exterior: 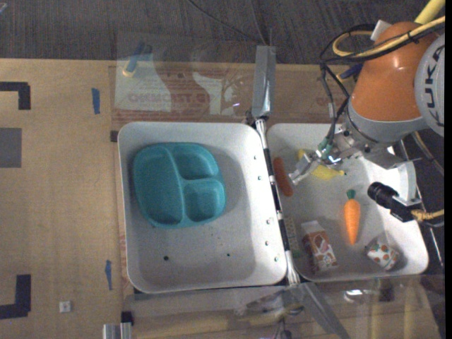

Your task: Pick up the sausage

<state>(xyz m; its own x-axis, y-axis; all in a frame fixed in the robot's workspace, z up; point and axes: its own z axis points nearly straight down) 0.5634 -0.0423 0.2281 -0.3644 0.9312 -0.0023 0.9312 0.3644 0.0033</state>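
My pincer [302, 171], part open and holding nothing, sits just beside the sausage [282, 176] at the right bin's [417, 260] left wall; straddle it lengthwise-centred, then close.

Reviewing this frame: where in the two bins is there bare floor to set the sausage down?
Left bin: bare floor in front of the teal plate. Right bin: crowded with sausage, gripper, carrot, carton and cup.

The sausage [283, 176], a small reddish-brown link, lay flat and lengthwise in the right bin [417, 260], close against that bin's left wall, toward its far end.
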